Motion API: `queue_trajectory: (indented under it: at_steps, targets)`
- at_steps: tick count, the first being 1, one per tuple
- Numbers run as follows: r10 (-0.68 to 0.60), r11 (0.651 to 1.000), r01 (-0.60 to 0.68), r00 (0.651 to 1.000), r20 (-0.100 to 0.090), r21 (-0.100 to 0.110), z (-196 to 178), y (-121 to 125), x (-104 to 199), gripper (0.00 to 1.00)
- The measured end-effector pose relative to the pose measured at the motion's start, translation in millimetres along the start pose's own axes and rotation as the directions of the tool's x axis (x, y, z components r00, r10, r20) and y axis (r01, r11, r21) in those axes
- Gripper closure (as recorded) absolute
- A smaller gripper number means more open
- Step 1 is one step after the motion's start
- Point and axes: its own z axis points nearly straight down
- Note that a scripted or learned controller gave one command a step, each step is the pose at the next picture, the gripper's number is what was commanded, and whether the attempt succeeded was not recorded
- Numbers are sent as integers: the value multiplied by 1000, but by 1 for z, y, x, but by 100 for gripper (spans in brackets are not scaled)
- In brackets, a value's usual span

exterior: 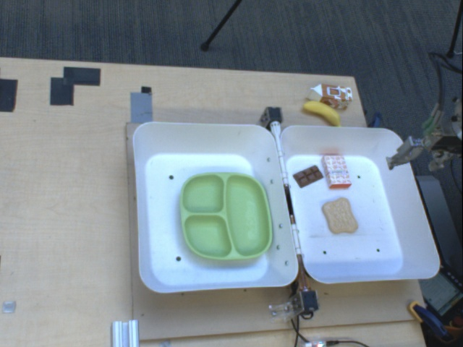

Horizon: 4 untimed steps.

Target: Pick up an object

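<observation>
The right bin [405, 255] holds three objects. A small dark brown chocolate-like piece [308, 176] lies near its left wall. Just right of that is a red and white packet [336, 170]. A tan toast-shaped slice [339, 216] rests nearer the bin's middle. My gripper [405, 154] hovers over the bin's upper right rim, well to the right of the packet, and touches none of the objects. Much of the arm is cut off by the frame's right side.
The left bin [155, 215] carries a green three-compartment plate [226, 216]. On the bench behind the right bin lie a banana [322, 112] and a small carton [333, 92]. Dark tape patches mark the bench at far left.
</observation>
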Motion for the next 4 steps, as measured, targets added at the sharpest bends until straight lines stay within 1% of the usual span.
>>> queue_trajectory:
  at_steps: [1, 2, 3, 4]
  targets:
    - [3, 1000, -3, 1000, 0, 2, 75, -76, -1, 0]
    - [3, 1000, -3, 1000, -1, -2, 179, -75, 23, 0]
    - [1, 1000, -1, 1000, 1, -9, 168, -73, 23, 100]
    - [1, 1000, -1, 1000, 1, -8, 168, -73, 23, 0]
